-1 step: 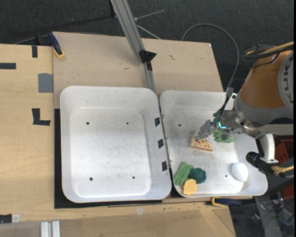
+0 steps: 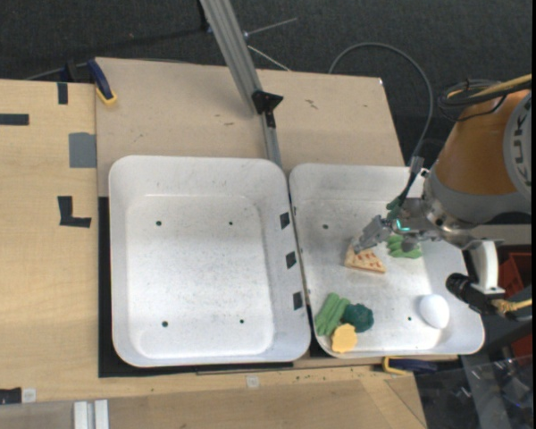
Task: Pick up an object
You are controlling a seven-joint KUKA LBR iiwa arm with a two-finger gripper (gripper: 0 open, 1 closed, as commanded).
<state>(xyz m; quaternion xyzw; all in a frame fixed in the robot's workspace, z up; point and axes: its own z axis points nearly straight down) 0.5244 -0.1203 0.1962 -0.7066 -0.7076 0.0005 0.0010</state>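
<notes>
My gripper point(image 2: 372, 237) hangs low over the right bin point(image 2: 335, 195), at the end of the grey and orange arm that comes in from the right. Just below its tip lies a tan wedge with red spots point(image 2: 366, 261), like a pizza slice; whether they touch is unclear. A light green object point(image 2: 406, 248) lies right beside the wrist, partly hidden by it. Nothing shows as lifted off the bin floor.
At the right bin's front edge lie a light green bundle point(image 2: 332, 311), a dark green lump point(image 2: 359, 316) and a yellow piece point(image 2: 344, 338). A white ball point(image 2: 433, 311) rests at the front right corner. The left bin point(image 2: 196, 172) stands alongside. A metal pole point(image 2: 237, 47) slants above the divider.
</notes>
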